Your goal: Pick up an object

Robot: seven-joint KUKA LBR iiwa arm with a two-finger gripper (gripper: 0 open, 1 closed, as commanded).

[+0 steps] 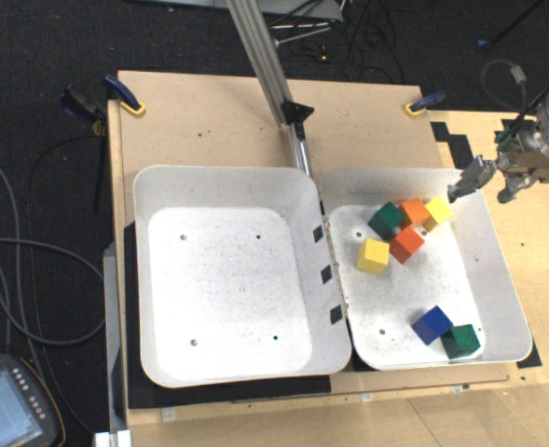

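The right bin holds several blocks. A dark green block, an orange block and a small yellow block cluster near its far side. Just in front of them lie a red-orange block and a yellow block. A blue block and a green block sit together at the near right corner. My gripper hangs over the bin's far right rim, to the right of the small yellow block, open, with nothing between its fingers.
The left bin lies beside the right one, on the wooden bench. A metal pole slants down from the top to the gap between the bins. Clamps sit at the bench's far corners.
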